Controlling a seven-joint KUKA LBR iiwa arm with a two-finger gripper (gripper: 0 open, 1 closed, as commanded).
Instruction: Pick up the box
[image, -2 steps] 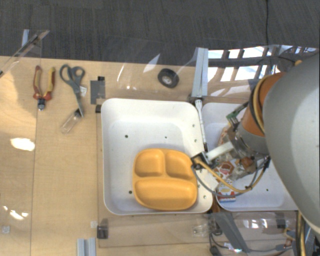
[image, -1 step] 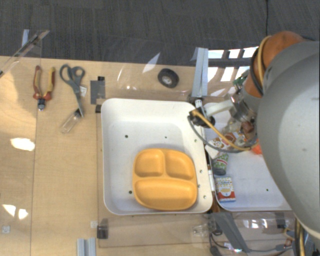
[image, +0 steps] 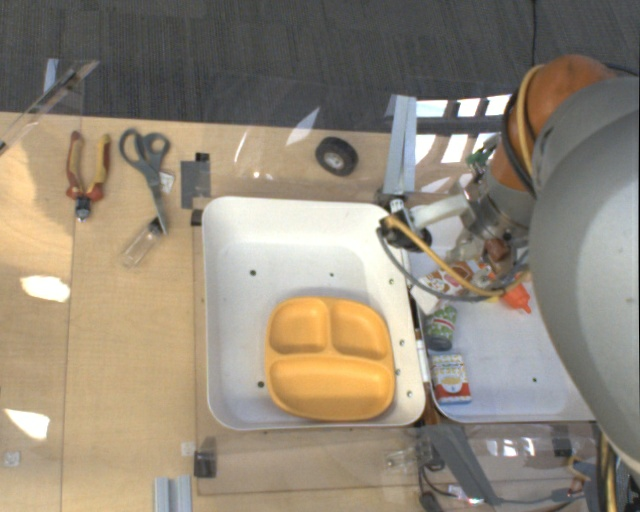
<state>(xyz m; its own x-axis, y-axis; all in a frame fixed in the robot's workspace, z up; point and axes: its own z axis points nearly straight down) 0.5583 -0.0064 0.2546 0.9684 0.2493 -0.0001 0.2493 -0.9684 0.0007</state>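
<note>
While arm (image: 590, 200) overhangs right bin, small rectangular box (image: 451, 377) lies flat; jaws' state unclear.

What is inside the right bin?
Along the right bin's left wall lie a small box and a green can. Farther back are an orange item and colourful packaging, under the gripper. The arm covers the rest.
</note>
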